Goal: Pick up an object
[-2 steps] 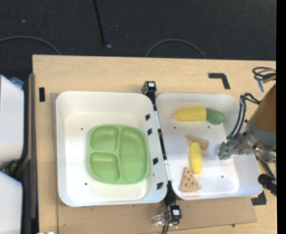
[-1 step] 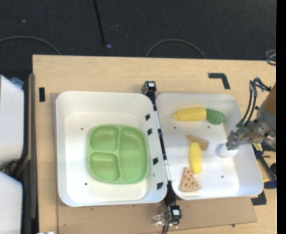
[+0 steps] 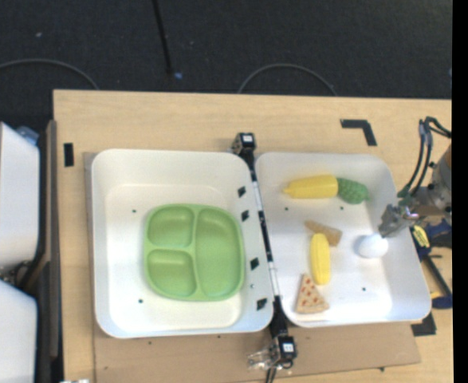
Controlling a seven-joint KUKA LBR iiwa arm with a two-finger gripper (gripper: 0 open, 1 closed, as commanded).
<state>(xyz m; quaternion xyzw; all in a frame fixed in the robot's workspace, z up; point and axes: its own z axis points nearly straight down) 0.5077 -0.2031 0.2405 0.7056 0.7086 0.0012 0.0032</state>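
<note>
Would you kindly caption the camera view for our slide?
Gripper poised beside a white ball in the right bin; green tray in the left bin.

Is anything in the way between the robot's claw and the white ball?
Nothing visible is. The gripper sits at the right bin's right edge, right beside the white ball. The yellow banana and the corn cob lie further left, beyond the ball, not between them.
</note>
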